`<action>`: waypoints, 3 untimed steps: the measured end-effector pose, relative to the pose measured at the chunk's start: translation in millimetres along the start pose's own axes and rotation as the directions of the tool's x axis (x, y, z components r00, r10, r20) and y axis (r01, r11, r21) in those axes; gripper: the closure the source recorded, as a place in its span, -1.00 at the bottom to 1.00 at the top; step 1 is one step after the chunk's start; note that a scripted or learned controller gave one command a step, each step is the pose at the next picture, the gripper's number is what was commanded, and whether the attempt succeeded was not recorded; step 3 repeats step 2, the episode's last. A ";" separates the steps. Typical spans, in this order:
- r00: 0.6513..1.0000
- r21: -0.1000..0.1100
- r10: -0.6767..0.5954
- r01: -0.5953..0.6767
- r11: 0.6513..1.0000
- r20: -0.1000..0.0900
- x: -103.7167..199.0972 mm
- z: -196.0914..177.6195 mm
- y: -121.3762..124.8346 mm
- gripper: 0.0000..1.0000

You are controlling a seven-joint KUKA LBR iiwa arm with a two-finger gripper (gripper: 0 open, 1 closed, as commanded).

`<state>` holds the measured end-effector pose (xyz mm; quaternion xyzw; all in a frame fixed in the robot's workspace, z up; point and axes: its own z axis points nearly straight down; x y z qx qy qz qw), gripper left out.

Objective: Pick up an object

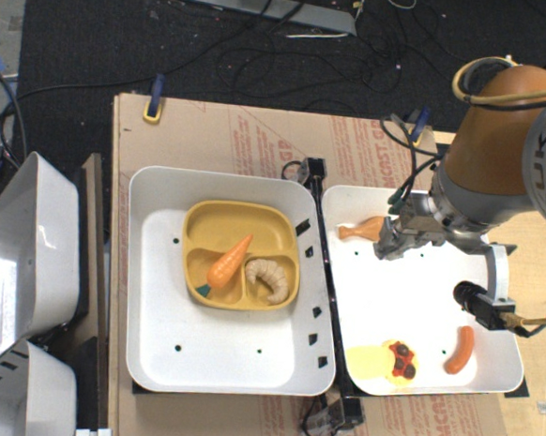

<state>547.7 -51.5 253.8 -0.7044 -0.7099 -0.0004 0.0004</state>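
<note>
The right bin (436, 300) holds an orange-tan drumstick-shaped toy (360, 231) at its far left, an orange sausage (459, 350) at the near right, and a yellow slice with red and dark bits (386, 361) at the near edge. My gripper (391, 242) hangs low over the bin's far left, right beside the drumstick toy, its tips partly covering the toy's right end. The arm's grey wrist and orange band (507, 118) rise above it. In the left bin (155, 278) a yellow divided plate (245, 218) carries a carrot (229, 262) and a pale shrimp-like piece (269, 279).
A black divider with clips (322, 291) runs between the two bins. A black fitting (482, 307) on the arm sits over the right bin's right side. Bare white floor lies in the middle of the right bin. Grey tubs (20, 268) stand off the bench at the left.
</note>
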 end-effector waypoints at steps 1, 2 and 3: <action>1.000 -0.001 -0.001 0.001 1.000 0.000 56.0 -4.4 4.2 1.00; 1.000 0.000 0.000 0.000 1.000 0.001 106.2 8.9 12.9 1.00; 1.000 0.000 0.000 0.000 1.000 0.001 106.2 8.9 12.9 1.00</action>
